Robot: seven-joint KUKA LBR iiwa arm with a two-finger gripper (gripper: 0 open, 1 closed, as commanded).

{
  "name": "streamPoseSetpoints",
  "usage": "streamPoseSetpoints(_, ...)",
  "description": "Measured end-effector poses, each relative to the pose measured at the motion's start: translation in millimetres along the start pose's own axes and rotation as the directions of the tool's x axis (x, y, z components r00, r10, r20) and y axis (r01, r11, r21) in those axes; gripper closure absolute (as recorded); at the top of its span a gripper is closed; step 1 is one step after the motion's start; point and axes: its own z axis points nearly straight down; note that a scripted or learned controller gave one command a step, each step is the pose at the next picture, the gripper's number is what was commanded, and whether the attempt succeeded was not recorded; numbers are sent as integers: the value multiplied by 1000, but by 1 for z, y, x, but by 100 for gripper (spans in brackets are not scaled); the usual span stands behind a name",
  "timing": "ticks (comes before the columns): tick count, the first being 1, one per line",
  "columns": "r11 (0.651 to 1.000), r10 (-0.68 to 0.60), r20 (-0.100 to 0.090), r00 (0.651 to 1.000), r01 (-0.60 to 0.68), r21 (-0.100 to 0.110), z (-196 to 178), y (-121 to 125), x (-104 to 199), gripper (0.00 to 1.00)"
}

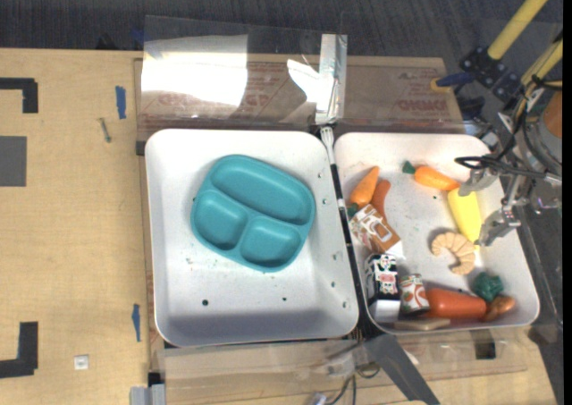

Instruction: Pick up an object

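Wooden surface carries both bins; the end effector, fingers seemingly apart, hovers beside the banana; centre over it before descending.

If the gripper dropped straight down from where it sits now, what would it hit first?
Probably the yellow banana: the gripper hangs just right of it in the right bin, near the croissant. Depth is unclear, so bare bin floor is possible.
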Motion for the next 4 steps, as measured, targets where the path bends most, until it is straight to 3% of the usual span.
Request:
streamPoseSetpoints(1,996,92,17,996,-92,1,98,-19,-43,0)
streamPoseSetpoints(2,984,176,9,984,-176,-5,114,-19,-25,0)
streamPoseSetpoints(3,985,174,19,985,-174,-2,104,-19,-29,100)
streamPoseSetpoints(4,906,423,8,906,-423,-1,2,17,-60,100)
